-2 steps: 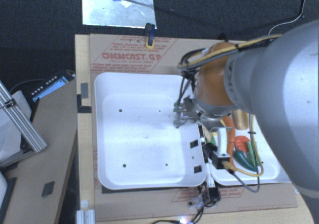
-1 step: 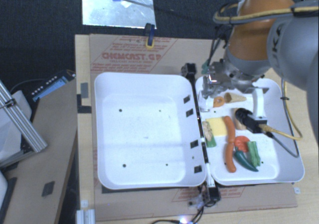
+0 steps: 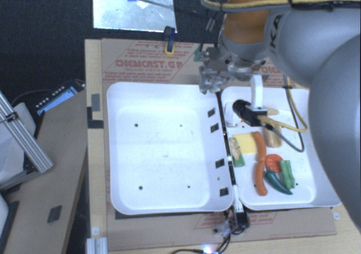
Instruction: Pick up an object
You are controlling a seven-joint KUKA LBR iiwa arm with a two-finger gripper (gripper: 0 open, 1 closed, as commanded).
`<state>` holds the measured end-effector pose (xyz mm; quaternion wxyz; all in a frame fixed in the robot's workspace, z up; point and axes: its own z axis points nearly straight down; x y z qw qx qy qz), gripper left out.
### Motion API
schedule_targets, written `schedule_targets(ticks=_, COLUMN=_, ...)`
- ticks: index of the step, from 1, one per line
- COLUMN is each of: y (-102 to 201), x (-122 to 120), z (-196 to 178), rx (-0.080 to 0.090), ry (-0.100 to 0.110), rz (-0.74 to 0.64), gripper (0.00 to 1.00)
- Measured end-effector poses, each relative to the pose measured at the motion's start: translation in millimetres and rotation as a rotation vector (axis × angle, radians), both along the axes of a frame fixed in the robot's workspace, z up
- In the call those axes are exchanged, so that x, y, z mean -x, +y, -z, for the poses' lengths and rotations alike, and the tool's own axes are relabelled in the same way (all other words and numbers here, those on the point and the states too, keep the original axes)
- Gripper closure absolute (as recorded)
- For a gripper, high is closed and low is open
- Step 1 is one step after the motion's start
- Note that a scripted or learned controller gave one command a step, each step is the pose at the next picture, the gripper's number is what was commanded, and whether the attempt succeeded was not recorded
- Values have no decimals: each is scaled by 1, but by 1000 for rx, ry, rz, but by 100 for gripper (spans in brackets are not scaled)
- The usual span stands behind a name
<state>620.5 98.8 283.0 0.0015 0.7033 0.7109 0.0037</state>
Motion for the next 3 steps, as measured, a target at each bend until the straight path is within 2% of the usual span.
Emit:
schedule_targets(ticks=1, y=65, x=16, z=-43, rx=-2, ry=2, rz=-1, gripper=100)
schedule_targets(ticks=2, y=125, x=13, z=-74, rx=-1, ry=2, rz=1, gripper=100)
schedule_targets(ticks=3, y=136, x=-41, z=-91, rx=2, ry=0, rz=5, gripper=100)
